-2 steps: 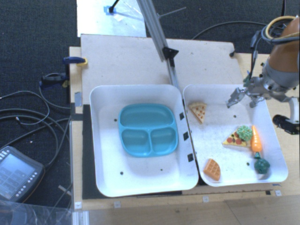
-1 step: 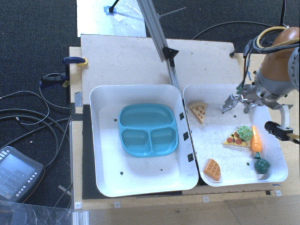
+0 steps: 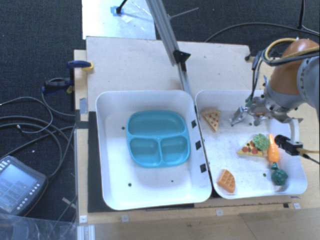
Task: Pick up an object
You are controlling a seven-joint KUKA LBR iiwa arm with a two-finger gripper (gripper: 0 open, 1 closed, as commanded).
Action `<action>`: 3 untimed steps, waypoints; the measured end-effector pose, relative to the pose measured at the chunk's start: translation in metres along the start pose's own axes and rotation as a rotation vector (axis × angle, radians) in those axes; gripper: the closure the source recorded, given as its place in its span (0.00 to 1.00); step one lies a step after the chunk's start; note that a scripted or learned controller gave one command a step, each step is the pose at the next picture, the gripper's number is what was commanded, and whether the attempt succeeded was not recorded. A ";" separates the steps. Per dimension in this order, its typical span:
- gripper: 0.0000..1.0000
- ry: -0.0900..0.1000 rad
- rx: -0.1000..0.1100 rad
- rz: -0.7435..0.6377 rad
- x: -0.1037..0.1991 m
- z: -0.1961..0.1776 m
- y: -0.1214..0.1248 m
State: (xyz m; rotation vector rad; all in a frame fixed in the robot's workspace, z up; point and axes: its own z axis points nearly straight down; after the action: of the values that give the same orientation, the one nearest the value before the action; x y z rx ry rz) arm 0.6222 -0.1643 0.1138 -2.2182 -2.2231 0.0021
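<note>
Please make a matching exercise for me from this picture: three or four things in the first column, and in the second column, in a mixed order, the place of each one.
Things:
1. blue divided plate
2. waffle piece
3. pizza slice near the divider
4. carrot

Places:
A. right bin, upper left part
B. left bin, around the middle
C. right bin, right side, above the green broccoli
D. right bin, lower left part

Pairs: 1-B, 2-D, 3-A, 4-C
</note>
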 end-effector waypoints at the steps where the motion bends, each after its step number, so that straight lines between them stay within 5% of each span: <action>1: 1.00 -0.001 -0.007 -0.001 0.000 -0.014 0.002; 3: 1.00 -0.001 -0.009 -0.005 0.006 -0.125 0.007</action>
State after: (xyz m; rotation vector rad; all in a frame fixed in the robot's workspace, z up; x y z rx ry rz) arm 0.6291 -0.1578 0.2386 -2.2176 -2.2343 -0.0066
